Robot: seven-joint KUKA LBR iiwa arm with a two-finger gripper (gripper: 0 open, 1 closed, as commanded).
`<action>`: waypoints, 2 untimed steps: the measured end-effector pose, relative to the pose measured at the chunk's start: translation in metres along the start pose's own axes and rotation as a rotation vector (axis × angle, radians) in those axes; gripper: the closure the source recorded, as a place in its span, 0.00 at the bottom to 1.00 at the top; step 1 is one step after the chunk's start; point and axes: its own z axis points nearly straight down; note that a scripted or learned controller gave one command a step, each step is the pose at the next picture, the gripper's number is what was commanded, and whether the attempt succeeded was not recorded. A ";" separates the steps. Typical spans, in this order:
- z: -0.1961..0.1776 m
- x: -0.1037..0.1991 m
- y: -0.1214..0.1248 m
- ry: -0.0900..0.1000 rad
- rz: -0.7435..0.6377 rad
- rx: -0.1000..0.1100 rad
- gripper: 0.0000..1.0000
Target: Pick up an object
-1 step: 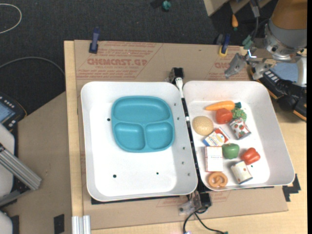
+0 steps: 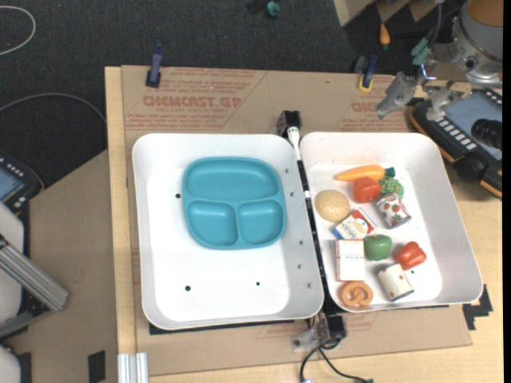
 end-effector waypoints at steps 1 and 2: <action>-0.097 0.017 -0.027 -0.001 0.001 -0.003 0.00; -0.184 0.076 -0.025 0.001 -0.003 -0.004 0.00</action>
